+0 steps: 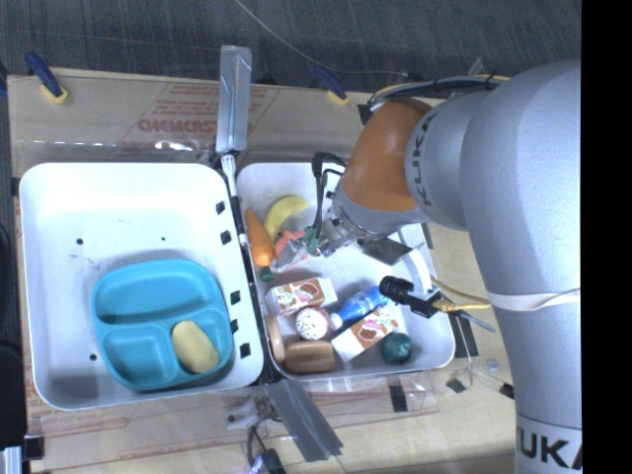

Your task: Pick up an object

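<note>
Camera view has the arm reaching in from the right, its gripper low in the right bin over a small clutter beside the carrot and the yellow banana-like piece; whether it is spread or pinched on anything I cannot tell, as the wrist hides it. The carrot, nearest the tool along the bin's left wall, looks like a light, stiff plastic toy, smooth and likely slippery, so I would take it across its thicker middle. Space is tight: the dividing wall sits just beside it, and small cartons, a ball and a blue tube crowd the floor lower down. In the left bin lies a blue tray with a potato-like piece
</note>
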`<action>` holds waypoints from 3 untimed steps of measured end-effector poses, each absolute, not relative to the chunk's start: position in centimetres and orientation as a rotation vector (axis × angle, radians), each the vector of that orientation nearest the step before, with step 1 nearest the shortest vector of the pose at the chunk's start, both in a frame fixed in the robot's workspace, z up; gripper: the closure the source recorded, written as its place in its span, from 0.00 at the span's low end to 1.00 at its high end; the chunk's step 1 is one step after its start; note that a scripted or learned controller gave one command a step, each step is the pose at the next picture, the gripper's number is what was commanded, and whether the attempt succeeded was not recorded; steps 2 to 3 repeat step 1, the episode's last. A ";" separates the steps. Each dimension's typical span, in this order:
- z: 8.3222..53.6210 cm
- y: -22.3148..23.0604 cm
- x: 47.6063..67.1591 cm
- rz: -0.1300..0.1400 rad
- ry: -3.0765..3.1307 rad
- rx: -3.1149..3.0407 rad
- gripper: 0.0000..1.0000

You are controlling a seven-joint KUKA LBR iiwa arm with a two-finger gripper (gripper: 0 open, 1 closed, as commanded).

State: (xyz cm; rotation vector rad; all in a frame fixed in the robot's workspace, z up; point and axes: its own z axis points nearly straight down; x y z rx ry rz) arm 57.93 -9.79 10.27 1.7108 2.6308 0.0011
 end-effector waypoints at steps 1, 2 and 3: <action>20.1 -4.7 58.9 0.006 2.549 1.829 1.00; 20.1 -4.7 58.9 0.006 2.549 1.829 1.00; 20.1 -4.7 58.9 0.006 2.549 1.829 1.00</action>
